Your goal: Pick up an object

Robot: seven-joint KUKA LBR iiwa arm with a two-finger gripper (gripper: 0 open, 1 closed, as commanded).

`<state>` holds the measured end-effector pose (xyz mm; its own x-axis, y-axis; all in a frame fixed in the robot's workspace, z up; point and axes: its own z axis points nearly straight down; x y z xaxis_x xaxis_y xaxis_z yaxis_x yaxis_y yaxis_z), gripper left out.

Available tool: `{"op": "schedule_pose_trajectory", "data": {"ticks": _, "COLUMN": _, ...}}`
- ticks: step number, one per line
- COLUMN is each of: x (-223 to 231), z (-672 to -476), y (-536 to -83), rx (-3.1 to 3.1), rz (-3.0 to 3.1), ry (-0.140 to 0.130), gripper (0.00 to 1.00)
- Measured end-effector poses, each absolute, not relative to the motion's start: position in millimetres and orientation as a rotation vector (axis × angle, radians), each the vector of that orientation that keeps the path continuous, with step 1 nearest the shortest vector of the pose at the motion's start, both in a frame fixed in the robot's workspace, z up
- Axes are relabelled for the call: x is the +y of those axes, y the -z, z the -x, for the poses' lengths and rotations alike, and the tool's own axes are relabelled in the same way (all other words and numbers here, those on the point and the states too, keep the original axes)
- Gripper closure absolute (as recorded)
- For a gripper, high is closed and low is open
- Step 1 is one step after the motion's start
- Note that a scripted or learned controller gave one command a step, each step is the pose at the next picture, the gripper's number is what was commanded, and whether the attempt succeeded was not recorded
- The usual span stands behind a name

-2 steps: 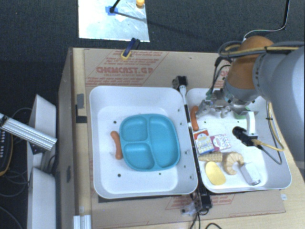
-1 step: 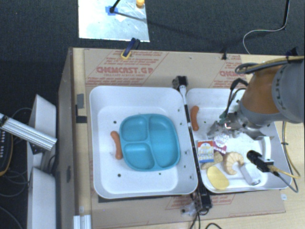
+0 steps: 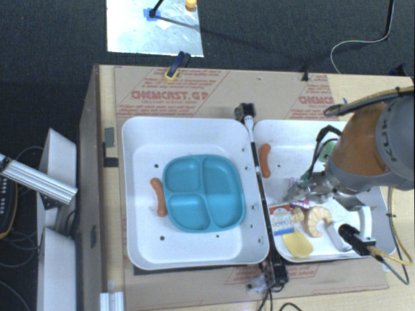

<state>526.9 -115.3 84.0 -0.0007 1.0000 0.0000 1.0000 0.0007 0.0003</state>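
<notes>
Lying just beneath the claw (image 3: 303, 188), a croissant (image 3: 316, 218) touches nothing.

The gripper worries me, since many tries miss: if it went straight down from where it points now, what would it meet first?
Probably the small cluttered items just under the gripper, near the croissant in the right bin; depth is unclear.

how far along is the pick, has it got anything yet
Nothing looks lifted yet. The pincer is low in the right bin, just above the croissant, the yellow piece and the snack packet. Grasping and lifting remain. The left bin's blue plate and sausage lie untouched.
</notes>
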Motion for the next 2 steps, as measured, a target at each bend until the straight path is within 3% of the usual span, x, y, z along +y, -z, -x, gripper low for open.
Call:
{"op": "schedule_pose_trajectory", "data": {"ticks": 1, "x": -115, "z": -528.0, "y": -94, "rx": 2.222, "rz": -2.218, "ry": -0.004, "gripper": 1.0}}
{"op": "schedule_pose_trajectory", "data": {"ticks": 2, "x": -39, "z": -574.6, "y": -185, "rx": 2.225, "rz": -2.215, "ry": -0.006, "gripper": 1.0}}
